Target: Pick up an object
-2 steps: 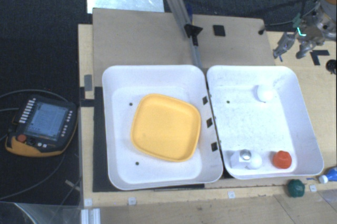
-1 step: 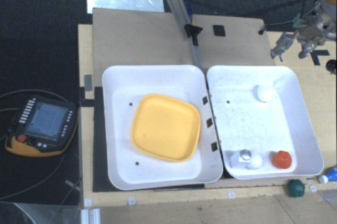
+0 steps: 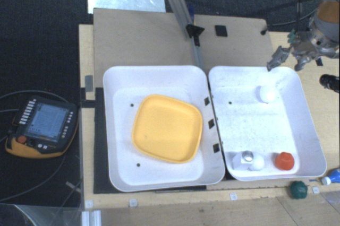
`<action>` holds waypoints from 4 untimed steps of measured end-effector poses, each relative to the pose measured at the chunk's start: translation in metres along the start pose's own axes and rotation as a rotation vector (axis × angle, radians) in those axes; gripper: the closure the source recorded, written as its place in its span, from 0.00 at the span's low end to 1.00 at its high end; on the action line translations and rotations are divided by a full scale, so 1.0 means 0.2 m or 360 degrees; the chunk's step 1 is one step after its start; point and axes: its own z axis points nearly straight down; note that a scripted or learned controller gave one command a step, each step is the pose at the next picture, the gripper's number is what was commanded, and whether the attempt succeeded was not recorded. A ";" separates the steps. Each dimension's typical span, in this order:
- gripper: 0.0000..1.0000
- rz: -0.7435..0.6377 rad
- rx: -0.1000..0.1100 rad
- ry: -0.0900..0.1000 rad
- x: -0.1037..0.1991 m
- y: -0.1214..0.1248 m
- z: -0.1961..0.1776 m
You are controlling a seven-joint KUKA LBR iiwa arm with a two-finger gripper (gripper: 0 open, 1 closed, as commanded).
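Two white bins (image 3: 159, 180), one yellow plate (image 3: 167, 128), one white ball (image 3: 266, 94), one orange object (image 3: 285, 161)

A plate (image 3: 167, 128) lies in the left bin (image 3: 114, 113); a ball (image 3: 266, 94) lies in the right bin (image 3: 311, 129).

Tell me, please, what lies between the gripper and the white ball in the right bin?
In the camera view, bare white bin floor and rim separate the gripper from the white ball.

Yellow plate (image 3: 167, 128) matt plastic; white bins (image 3: 119, 129) smooth plastic; bench (image 3: 143, 34) matt board; floor (image 3: 37, 23) rough carpet.
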 end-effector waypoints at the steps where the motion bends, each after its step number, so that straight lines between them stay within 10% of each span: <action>1: 0.00 -0.0002 0.0002 0.0001 0.02 0.02 0.31; 2: 0.00 0.0000 0.0001 0.0000 0.00 0.02 0.61; 3: 1.00 -0.0002 -0.0009 -0.0003 0.00 0.03 0.54; 4: 1.00 -0.0001 -0.0014 -0.0003 -0.02 0.04 0.22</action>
